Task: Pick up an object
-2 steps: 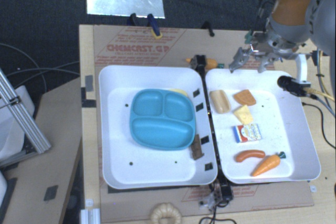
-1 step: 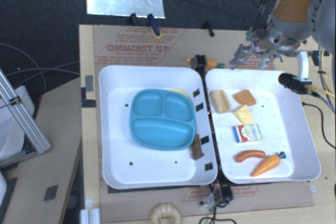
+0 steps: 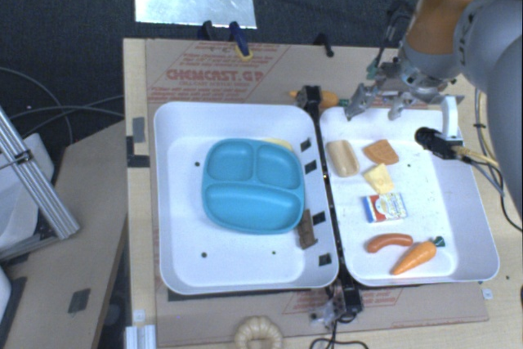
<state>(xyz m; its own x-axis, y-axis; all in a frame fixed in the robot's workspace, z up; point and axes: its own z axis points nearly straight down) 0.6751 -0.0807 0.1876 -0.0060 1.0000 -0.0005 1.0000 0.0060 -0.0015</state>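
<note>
The right bin holds several toy foods: a tan bread roll, an orange toast piece, a yellow cheese wedge, a small blue and red box, a sausage and a carrot. My gripper hangs over the bin's far rim, beyond the roll and toast. Its two fingers are spread open with nothing between them.
The left bin bears a blue divided plate, with a brown piece by its right wall. A small orange thing lies behind the bins. A pale ring sits at the bench front. The grey arm crosses the upper right.
</note>
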